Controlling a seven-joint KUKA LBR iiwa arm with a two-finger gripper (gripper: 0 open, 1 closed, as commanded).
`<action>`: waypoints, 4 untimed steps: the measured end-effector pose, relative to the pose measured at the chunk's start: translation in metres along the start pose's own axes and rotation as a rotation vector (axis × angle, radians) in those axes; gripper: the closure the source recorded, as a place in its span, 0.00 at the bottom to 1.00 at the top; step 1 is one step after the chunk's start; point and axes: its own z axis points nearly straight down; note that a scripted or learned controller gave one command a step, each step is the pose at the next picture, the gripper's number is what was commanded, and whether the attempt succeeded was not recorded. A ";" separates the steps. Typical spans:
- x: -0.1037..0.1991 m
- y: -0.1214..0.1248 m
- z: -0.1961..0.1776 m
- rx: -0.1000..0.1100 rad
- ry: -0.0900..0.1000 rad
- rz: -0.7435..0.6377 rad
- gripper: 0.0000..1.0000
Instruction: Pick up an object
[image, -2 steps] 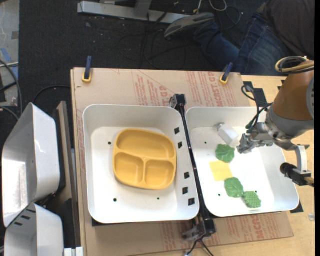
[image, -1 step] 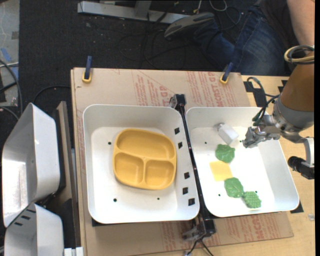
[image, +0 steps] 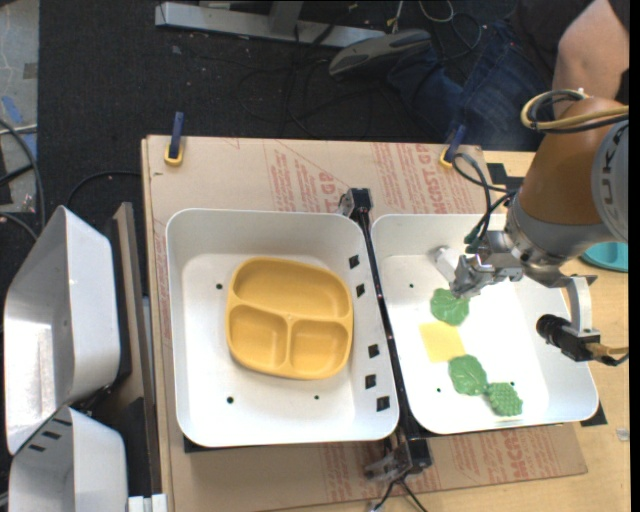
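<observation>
Bumpy green lump (image: 503, 398) nr front rim; gripper (image: 467, 283) touching crinkly green piece (image: 449, 307), grip state can't tell.

A yellow divided plate (image: 291, 318) lies in the left white bin (image: 190, 330). Both bins sit on a cardboard-covered tabletop (image: 290, 170). Two blue clamps (image: 176, 138) grip the tabletop's far edge.

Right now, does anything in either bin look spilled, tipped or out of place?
Nothing stands out. The yellow divided tray lies flat, slightly turned, in the left bin. In the right bin, three green pieces and a yellow square lie separately; the end effector sits at the topmost.
</observation>
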 end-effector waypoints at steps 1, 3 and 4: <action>0.047 -0.006 0.003 0.001 0.000 0.000 1.00; 0.149 -0.035 -0.028 -0.001 0.000 -0.001 1.00; 0.201 -0.045 -0.038 -0.002 0.000 -0.002 1.00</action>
